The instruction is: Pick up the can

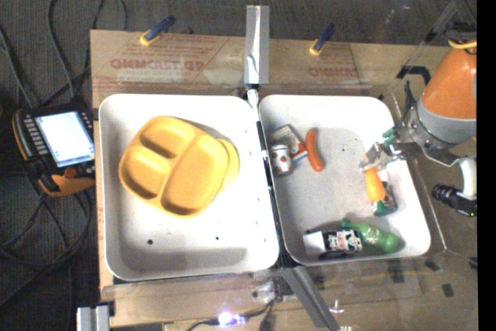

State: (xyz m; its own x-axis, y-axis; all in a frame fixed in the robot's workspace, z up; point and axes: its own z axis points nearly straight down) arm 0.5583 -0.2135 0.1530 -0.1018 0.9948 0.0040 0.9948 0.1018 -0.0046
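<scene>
The can is small and silvery with a red and white label. It lies in the right bin, close against that bin's left wall. My gripper hangs over the right side of the same bin, below the arm's orange band. It is well to the right of the can and just above a small orange object. Nothing shows in its grasp.
An orange-red sausage lies just right of the can. A green bottle with a dark label lies along the right bin's front wall. The left bin holds a yellow divided tray. A tablet sits left of the bench.
</scene>
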